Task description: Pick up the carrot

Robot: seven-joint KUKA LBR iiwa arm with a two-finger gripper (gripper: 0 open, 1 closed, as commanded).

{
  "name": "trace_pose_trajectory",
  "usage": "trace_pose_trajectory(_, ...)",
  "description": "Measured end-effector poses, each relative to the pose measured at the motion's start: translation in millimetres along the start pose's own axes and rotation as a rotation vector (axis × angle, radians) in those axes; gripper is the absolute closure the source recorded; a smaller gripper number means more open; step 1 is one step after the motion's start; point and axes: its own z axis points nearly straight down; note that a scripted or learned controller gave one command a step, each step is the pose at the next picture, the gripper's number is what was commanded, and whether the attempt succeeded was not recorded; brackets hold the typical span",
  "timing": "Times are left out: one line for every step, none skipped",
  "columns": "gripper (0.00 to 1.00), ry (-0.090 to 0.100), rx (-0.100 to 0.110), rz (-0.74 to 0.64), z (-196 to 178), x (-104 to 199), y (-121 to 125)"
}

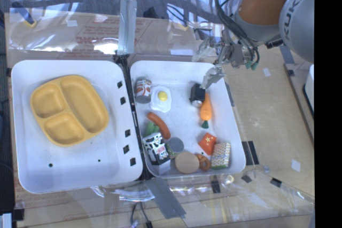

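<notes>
Where the right bin nears its edge, the orange carrot (206, 108) lies green-tipped.

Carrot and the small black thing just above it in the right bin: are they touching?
Cannot tell. In the camera view the carrot's upper end meets the black thing's lower right edge with no visible gap, but the slanted view could hide one.
</notes>
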Motion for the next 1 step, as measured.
trace_pose_trajectory(0.0,-0.002,0.0,-0.015,151.9,35.8,-21.8)
